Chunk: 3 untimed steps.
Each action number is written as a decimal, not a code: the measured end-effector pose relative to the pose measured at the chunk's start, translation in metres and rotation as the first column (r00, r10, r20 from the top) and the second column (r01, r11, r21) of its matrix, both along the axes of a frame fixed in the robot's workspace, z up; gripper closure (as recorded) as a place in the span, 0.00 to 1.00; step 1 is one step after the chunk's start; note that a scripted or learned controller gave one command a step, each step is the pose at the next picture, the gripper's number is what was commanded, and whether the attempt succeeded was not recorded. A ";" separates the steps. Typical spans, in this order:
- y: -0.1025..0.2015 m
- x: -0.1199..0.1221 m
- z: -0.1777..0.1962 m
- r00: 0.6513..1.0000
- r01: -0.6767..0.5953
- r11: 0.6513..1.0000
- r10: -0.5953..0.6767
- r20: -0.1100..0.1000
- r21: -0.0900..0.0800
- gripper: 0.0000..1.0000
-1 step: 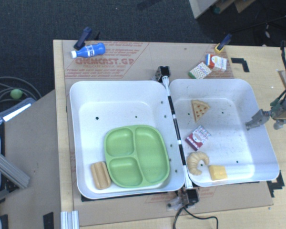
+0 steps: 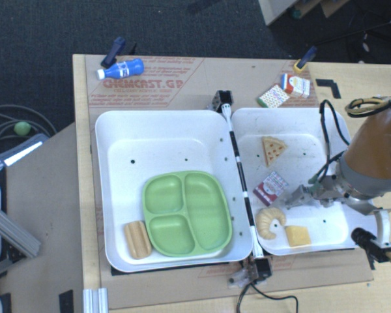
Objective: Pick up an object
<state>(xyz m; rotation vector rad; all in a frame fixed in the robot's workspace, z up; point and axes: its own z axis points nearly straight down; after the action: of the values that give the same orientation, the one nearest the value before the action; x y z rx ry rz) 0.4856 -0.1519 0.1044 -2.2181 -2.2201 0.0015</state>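
Two white bins point(image 2: 111, 135) sit on a tan bench point(image 2: 182, 77) printed with red lettering. The left bin holds a pale green divided plate point(image 2: 186, 212) and a tan bread piece point(image 2: 138, 239). The right bin holds a beige croissant point(image 2: 270, 222), a yellow cheese block point(image 2: 298, 235), an orange dotted wedge point(image 2: 272, 150) and a red-and-white packet point(image 2: 270, 189). A blue-and-white bottle point(image 2: 122, 69) lies at upper left.

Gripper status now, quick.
Two-finger gripper: low in the right shallow white bin, beside the red-and-white packet; open or shut cannot be told.

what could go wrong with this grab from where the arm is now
The gripper sits low in the right bin, beside the red-and-white packet and croissant. These lie close together with the yellow block, so it might nudge or catch two. The packet looks flat, so the grasp may slip.
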 end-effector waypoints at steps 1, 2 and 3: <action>0.061 0.006 -0.020 1.000 0.000 1.000 0.000 0.000 0.000 0.00; 0.061 0.052 -0.020 1.000 0.000 1.000 0.000 0.004 -0.002 0.00; 0.061 0.052 -0.010 1.000 0.001 1.000 -0.001 0.004 -0.002 1.00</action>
<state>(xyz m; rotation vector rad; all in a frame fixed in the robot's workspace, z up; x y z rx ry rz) 0.5373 -0.0912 0.0942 -2.2219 -2.2227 -0.0006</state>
